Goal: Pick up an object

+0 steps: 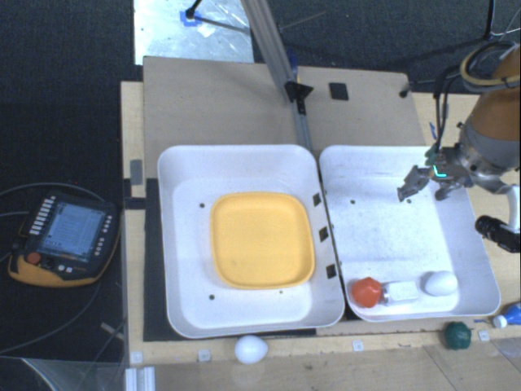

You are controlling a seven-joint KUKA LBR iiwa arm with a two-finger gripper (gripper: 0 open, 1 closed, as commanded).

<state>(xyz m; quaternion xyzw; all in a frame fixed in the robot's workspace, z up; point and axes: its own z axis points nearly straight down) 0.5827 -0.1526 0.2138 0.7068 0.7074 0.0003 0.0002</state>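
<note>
- A yellow square plate (262, 239) is lying in the middle of the left bin (183, 177).
- The right bin (383, 218) is sitting beside it, their inner edges touching.
- The gripper (419, 183) is hovering over the right bin's far right area; whether its jaws are open cannot be told, and nothing is showing between them.
- A white egg-shaped object (440, 283), a white block (400, 292) and a red-orange ball (366, 292) are lying along the right bin's near edge.
</note>
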